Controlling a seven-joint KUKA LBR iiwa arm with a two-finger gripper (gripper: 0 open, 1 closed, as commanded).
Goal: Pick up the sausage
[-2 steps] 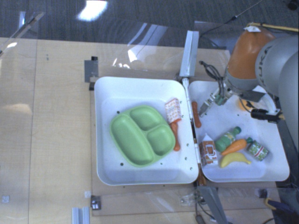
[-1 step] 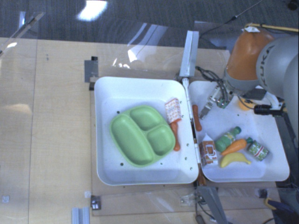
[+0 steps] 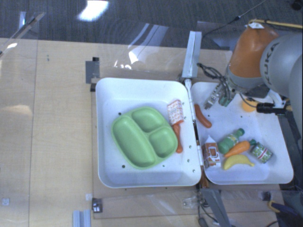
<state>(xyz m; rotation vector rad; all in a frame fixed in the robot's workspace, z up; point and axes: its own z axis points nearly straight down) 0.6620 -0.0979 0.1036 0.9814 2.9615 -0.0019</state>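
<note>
on the pale wooden bench [image 3: 52, 126] two shallow white plastic bins stand side by side. in the left bin [image 3: 106, 141] a light green plastic tray with three compartments [image 3: 144, 137] lies a little left of the middle. at the right edge of the tray a small white and red packet [image 3: 175, 111] lies on the far side, and from under it a thin orange-red stick [image 3: 177, 137] runs toward the near side, touching the tray's edge. just across the wall between the bins, in the left part of the right bin [image 3: 277, 171], lies the short reddish-orange sausage [image 3: 202, 116], slanted, with its far end close to the wall. nearer to the camera, a small brown and white carton [image 3: 211, 154] lies beside the wall. to the right of it there is a group close together: a green bottle [image 3: 231, 139], an orange toy carrot [image 3: 236, 148], a yellow toy banana [image 3: 238, 161] and a small green and red can [image 3: 261, 152]. the grey two-finger gripper [image 3: 216, 98] hangs over the far part of the right bin, just to the right of the sausage and further away, not touching it. its jaws are too small and too mixed with cables to judge, so i cannot tell how far they are apart; nothing is seen between them. a yellow round object [image 3: 248, 105] shows partly under the grey arm with the orange band [image 3: 265, 60], which comes in from the right.
</note>
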